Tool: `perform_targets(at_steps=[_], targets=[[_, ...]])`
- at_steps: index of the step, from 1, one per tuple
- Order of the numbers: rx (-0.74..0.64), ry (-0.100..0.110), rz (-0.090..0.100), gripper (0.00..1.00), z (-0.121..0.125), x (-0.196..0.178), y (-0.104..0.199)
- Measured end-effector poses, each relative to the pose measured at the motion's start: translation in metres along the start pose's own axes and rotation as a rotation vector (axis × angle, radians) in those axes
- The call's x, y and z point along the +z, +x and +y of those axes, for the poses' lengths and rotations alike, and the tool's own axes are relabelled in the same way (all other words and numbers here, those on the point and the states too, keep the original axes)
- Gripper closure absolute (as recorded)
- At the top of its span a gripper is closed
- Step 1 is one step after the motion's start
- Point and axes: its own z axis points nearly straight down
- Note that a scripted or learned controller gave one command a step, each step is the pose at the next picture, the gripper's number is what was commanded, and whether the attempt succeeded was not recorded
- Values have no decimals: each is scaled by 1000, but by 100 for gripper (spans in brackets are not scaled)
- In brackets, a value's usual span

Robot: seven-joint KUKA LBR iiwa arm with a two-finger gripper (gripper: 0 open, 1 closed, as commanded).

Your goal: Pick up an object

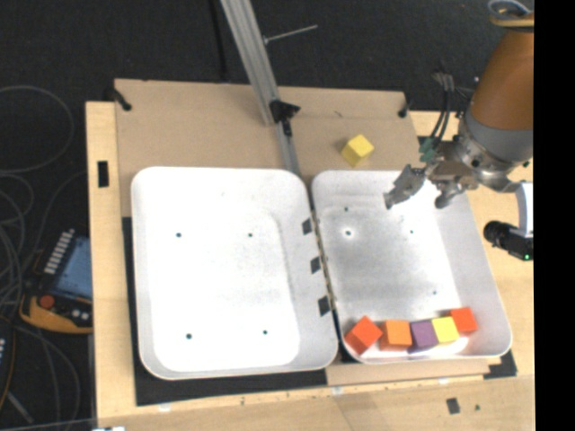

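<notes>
Our grey two-finger gripper point(422, 187) hangs spread open, holding nothing, over the shallow white right-hand bin's point(395, 268) far edge.

You're looking at an arm point(505, 79) with a broad orange band above a grey wrist collar, thin dark cables running down its left side, and a gripper point(422, 192) built of two slim grey metal fingers beneath a cluttered head.
</notes>
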Motion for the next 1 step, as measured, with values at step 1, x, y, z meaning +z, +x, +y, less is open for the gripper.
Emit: perform_targets(at_steps=[1], targets=[[-5,3,0,0,-69,2,38]])
